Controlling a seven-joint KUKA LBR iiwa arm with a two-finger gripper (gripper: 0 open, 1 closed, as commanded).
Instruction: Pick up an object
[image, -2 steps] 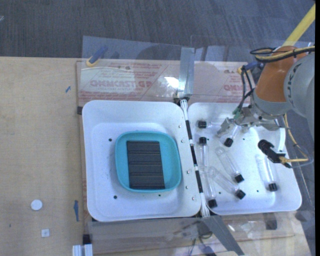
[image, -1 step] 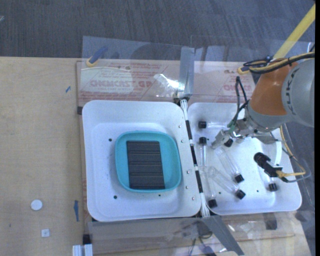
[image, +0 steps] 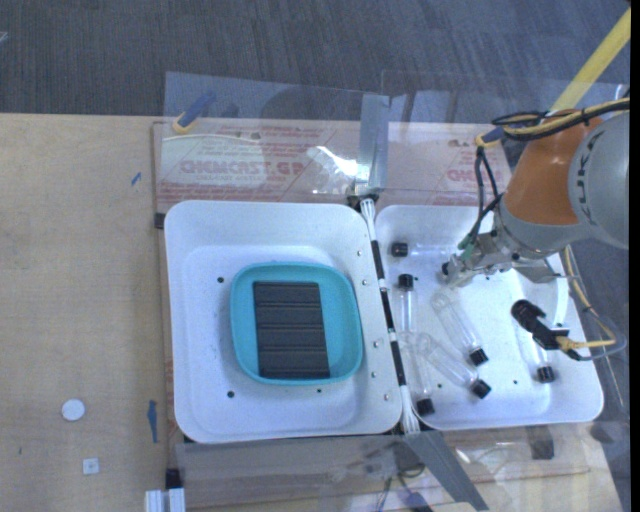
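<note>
1. The grey arm (image: 605, 185) reaches in from the right, above and behind the jaws.
2. Its orange band (image: 540, 185) sits just above the wrist (image: 520, 240).
3. The jaws hang low left of the wrist, angled downward.

L bin (image: 190, 330): a teal tray (image: 243, 335) w/ a dark ridged block (image: 290, 328) takes up the middle, leaving bare white floor all round it. R bin (image: 580, 405): clear tubes (image: 455, 325) w/ black caps lie scattered over its left half and centre, close together. The arm (image: 545, 190) overhangs the top-right corner, gripper (image: 462, 267) beside the upper tubes. The front-right is mostly bare, apart from one small black cap (image: 545, 373).
</note>
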